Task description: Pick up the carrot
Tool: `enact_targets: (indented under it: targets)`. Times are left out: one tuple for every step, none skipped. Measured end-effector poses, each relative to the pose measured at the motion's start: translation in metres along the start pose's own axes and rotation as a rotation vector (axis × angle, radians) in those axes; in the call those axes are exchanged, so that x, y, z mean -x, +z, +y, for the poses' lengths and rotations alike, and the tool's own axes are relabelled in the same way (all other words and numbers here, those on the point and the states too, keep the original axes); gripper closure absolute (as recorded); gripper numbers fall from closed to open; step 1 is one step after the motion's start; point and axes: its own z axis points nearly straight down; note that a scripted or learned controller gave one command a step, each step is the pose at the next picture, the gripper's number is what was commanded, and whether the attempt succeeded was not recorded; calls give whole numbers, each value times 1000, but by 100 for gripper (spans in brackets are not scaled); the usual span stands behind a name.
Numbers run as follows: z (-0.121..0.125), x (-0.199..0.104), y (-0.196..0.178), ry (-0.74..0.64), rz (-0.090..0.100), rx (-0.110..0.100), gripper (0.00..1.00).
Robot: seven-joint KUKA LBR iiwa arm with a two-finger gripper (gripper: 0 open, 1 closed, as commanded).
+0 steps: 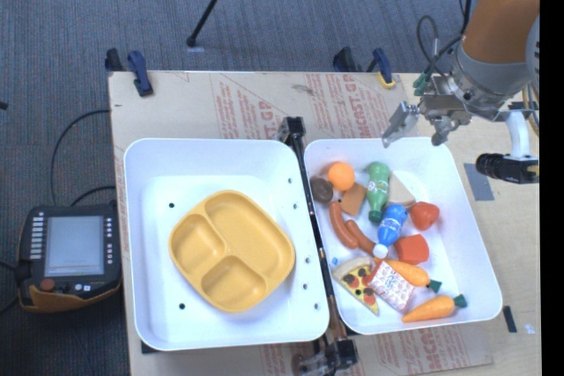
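Observation:
Two orange carrots with green tops lie in the right bin (476,251). One carrot (430,308) rests along the front wall, and the other carrot (409,272) lies just behind it next to a red block. My gripper (412,138) hangs above the bin's back edge, well behind both carrots. It is open, and nothing sits between its fingers.
The right bin also holds an orange (341,175), a green bottle (377,188), a blue bottle (391,224), a red pepper (424,214), sausages (347,230), a pizza slice (359,281) and a snack packet (390,286). In the left bin (145,189) lies a yellow divided plate (232,251).

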Motion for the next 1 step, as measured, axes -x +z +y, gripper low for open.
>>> enact_targets:
  targets:
    - [0, -55, 92, 127, 0, -4, 0]
